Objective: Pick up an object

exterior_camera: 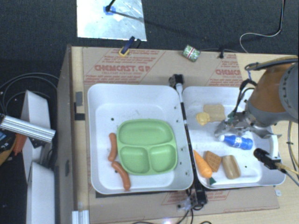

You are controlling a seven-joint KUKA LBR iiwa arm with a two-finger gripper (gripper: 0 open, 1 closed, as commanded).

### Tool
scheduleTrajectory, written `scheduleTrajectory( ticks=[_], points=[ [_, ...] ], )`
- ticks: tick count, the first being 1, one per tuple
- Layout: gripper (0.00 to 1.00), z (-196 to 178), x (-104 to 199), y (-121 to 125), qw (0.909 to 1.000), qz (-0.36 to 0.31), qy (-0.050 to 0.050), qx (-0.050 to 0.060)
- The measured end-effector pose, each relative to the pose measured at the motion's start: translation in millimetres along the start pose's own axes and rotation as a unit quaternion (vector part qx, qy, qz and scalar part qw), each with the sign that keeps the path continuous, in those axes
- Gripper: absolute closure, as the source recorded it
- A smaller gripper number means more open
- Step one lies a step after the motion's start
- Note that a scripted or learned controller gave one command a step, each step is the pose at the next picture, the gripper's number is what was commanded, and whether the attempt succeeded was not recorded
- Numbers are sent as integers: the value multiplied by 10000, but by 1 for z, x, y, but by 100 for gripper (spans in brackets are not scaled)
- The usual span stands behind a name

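Nearest the lens, an orange plastic carrot (202, 164) lies in the right white bin (243, 183). End effector (227, 127) sits low beside a blue-and-white bottle (238, 141), apparently lining up a grasp; finger state indeterminate.

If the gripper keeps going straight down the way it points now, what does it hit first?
Most likely the blue bottle lying in the right bin: the gripper sits just above its left end. Height is hard to judge from this view, so it could instead land on bin floor beside the bottle.
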State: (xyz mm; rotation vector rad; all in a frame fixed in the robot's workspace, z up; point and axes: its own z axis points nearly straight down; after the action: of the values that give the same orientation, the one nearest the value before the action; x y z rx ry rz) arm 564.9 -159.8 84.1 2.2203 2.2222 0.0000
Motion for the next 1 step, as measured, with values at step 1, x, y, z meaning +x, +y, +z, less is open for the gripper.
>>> scheduleTrajectory(
  ticks=[1],
  points=[
    [0, 0, -10, -27, 10000, 2, 1, -2]
  ],
)
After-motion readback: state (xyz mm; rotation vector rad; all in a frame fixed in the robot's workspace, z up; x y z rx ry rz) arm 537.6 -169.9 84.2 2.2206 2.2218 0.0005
